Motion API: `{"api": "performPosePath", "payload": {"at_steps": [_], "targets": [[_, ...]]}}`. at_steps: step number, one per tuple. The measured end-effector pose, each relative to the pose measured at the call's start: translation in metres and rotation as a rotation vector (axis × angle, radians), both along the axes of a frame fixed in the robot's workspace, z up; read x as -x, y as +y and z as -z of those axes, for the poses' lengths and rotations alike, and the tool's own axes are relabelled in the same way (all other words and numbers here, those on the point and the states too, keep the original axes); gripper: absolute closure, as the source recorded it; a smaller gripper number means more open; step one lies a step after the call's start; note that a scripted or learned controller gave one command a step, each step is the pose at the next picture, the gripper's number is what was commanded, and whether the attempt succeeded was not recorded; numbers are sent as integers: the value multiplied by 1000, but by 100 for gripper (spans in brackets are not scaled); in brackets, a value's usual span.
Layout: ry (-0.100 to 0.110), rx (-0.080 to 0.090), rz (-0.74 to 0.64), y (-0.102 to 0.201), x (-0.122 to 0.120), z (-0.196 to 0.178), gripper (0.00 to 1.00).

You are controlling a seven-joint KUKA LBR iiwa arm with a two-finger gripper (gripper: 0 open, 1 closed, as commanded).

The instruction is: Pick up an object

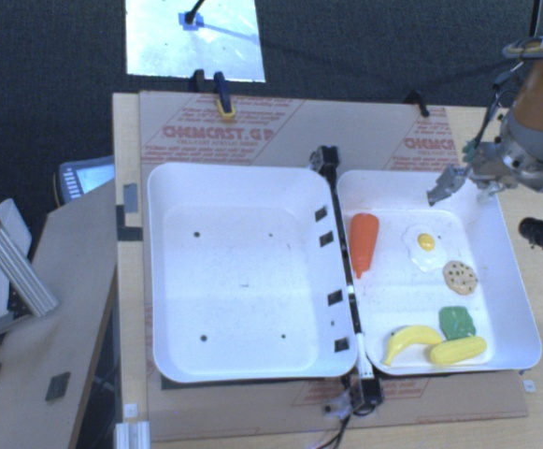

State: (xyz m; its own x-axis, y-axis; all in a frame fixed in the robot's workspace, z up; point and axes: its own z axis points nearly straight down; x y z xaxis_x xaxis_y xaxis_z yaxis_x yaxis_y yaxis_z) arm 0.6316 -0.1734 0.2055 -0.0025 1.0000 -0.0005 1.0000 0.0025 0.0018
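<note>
My gripper (pixel 460 193) hangs over the far edge of the right bin (pixel 523 293), above and to the right of the toy fried egg (pixel 425 245). Its fingers are spread open and hold nothing. An orange carrot (pixel 363 242) lies upright along the bin's left side. A round cookie (pixel 460 276) sits just below the egg. Near the front lie a green piece (pixel 456 321), a yellow banana (pixel 407 340) and a yellow oblong piece (pixel 457 350).
The left bin (pixel 159 279) stands beside the right one, with a black clip strip (pixel 335 251) between them. Both rest on a cardboard sheet (pixel 280 129). A metal plate (pixel 193 24) lies at the back, and an aluminium rail (pixel 5 251) at the left.
</note>
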Motion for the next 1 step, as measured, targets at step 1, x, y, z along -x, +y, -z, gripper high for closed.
{"api": "performPosePath", "payload": {"at_steps": [1], "targets": [[-4,1,-3,0,-1,-11,100]]}}
